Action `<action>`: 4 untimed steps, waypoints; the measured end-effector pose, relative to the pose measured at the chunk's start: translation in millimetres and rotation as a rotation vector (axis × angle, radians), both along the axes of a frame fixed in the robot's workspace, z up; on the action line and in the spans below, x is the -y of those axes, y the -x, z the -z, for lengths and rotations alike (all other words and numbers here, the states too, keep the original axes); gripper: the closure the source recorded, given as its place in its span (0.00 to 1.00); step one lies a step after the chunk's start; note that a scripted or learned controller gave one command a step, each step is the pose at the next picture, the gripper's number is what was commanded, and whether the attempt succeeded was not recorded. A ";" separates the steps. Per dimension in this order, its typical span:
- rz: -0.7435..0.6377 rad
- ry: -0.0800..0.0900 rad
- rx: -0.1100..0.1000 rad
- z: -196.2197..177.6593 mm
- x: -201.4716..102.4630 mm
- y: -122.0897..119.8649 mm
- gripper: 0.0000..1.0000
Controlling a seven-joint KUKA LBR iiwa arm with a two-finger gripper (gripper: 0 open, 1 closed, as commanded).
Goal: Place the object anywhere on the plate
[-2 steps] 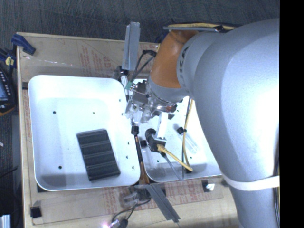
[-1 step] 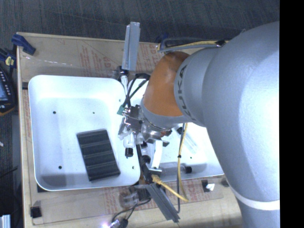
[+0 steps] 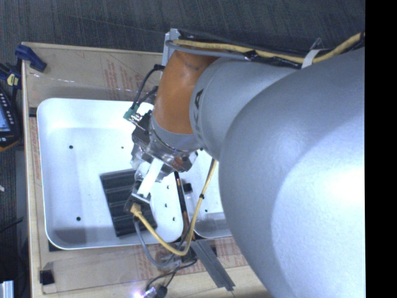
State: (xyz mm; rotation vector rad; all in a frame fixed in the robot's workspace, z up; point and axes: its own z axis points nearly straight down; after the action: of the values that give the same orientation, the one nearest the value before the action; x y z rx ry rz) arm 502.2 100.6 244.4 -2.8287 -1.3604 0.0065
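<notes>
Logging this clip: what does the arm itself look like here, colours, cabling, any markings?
The arm is smooth, rounded and grey. An orange band rings it just above the wrist. A yellow cable runs along its upper side, and another length loops below the wrist. A small green circuit board sits beside the wrist. No markings are legible.

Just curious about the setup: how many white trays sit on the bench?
2. One bin lies at left, largely in the open; the second bin, to its right, is mostly hidden under the arm.
</notes>
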 end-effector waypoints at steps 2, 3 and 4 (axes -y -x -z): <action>0.036 0.001 -0.005 88.6 -39.4 22.0 1.00; -0.195 -0.001 0.003 19.3 40.7 14.0 1.00; 0.544 0.001 0.001 30.3 3.9 26.1 1.00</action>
State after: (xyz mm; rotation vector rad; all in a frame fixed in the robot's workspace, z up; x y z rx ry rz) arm 476.1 96.8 214.1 -3.0908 -0.5500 0.0042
